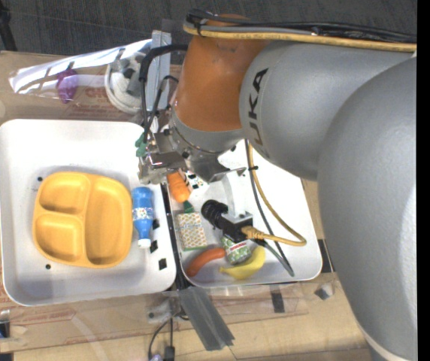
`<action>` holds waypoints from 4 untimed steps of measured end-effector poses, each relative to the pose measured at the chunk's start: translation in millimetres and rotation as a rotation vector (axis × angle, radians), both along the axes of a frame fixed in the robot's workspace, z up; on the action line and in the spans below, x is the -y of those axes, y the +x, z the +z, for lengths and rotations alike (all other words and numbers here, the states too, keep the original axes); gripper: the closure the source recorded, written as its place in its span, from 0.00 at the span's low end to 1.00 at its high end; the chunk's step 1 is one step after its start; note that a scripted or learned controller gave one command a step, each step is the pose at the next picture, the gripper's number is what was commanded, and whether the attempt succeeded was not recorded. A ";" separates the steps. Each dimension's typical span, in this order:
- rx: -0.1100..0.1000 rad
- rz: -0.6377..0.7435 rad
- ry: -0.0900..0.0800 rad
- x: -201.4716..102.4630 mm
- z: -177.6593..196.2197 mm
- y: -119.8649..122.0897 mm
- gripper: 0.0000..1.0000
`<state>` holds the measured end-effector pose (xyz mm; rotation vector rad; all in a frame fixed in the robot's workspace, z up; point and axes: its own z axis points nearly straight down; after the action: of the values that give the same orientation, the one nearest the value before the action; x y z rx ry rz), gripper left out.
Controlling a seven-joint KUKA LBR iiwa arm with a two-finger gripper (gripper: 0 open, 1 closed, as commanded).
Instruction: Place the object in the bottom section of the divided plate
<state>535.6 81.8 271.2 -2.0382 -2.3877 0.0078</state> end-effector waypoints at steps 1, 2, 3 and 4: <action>-0.006 -0.045 -0.001 -16.8 -63.9 0.3 1.00; -0.003 -0.124 -0.002 -55.0 -53.6 7.1 1.00; 0.000 -0.160 0.000 38.2 25.9 0.0 1.00; -0.004 -0.090 0.000 72.8 -18.7 -37.3 1.00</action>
<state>498.4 8.9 252.5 -2.1420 -2.2912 0.0114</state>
